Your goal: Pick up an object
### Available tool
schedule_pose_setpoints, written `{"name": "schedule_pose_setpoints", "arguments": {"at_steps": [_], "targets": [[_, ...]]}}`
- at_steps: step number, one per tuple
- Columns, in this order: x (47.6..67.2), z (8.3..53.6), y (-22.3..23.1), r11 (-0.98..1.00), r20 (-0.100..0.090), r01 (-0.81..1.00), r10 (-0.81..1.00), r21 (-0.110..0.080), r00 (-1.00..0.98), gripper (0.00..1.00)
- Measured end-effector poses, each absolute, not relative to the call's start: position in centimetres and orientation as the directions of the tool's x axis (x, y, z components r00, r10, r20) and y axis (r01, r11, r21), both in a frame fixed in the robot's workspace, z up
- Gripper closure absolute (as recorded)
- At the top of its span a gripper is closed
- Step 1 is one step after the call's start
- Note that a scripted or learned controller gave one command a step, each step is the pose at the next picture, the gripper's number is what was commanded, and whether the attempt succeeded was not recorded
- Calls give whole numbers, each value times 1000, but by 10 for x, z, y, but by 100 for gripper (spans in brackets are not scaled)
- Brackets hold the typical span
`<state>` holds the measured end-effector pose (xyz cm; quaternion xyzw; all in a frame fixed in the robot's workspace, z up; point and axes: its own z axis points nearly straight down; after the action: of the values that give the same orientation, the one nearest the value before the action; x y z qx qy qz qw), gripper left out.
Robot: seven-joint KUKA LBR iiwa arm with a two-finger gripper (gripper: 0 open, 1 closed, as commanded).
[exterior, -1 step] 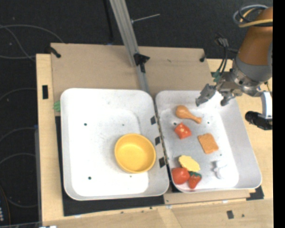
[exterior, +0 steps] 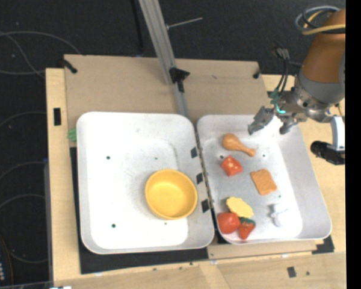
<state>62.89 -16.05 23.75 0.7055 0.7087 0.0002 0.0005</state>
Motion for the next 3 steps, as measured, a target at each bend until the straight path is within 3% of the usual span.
{"name": "schedule_pose_setpoints", "arguments": {"at_steps": [2, 3], "targets": [[632, 130, -167, 2, -4, 1000, 1000, -4, -2, 0], [633, 102, -170, -1, -5, 1000, 1000, 0, 1, 0]]}}
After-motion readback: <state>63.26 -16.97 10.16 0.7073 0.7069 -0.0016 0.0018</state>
